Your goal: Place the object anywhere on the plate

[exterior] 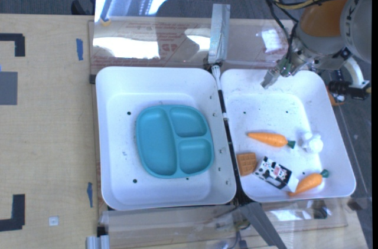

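- Arm (331, 0) comes in from the right, grey with the orange band, wrist over the far right corner of the right bin (331, 101).
- Gripper (273, 78) hangs above the far part of the right bin, pointing down and to the left, apart from every item there.
- Fingers: too small and dark to read; can't tell if they're spread or pressed together. Nothing visible between them.
- Left bin (112, 124) holds the teal plate (175, 140), three compartments, roughly centred. Nothing on the plate.
- Objects are all in the right bin, near half:
- long carrot (269, 138) lying flat mid-bin, green tip to the right
- small white object (312, 142) just right of that carrot, shape unclear
- tan waffle-like square (247, 163) against the bin's left wall
- black-and-white patterned box (274, 173) just right of the square, tilted
- short carrot (309, 182) beside the box, near right corner, green tip up and right
- Which of these is the task's object I can't tell; all sit well apart from the plate, in the other bin.
- Clear panel (153, 32) stands behind the bins on the far side.
- Surface (41, 141) left of the bins is tan with black corner marks.
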{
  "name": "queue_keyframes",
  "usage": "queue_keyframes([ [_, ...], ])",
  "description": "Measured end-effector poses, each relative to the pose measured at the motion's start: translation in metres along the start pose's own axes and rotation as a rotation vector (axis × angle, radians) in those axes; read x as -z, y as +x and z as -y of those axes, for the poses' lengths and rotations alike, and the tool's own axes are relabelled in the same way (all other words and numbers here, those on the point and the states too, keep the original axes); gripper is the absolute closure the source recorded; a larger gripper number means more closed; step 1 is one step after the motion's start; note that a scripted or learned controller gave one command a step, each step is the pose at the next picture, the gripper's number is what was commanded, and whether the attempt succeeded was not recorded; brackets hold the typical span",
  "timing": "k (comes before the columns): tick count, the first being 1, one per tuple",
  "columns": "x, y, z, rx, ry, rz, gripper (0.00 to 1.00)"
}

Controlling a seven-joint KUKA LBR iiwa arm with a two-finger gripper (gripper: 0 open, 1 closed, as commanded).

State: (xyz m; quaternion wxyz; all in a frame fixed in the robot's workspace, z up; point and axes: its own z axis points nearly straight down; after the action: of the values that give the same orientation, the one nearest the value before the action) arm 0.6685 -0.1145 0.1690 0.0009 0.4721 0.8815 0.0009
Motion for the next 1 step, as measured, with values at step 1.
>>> queue_keyframes([
  [1,0.0064,-0.023,0.0747,0.112,0.007,-0.003,1.0],
])
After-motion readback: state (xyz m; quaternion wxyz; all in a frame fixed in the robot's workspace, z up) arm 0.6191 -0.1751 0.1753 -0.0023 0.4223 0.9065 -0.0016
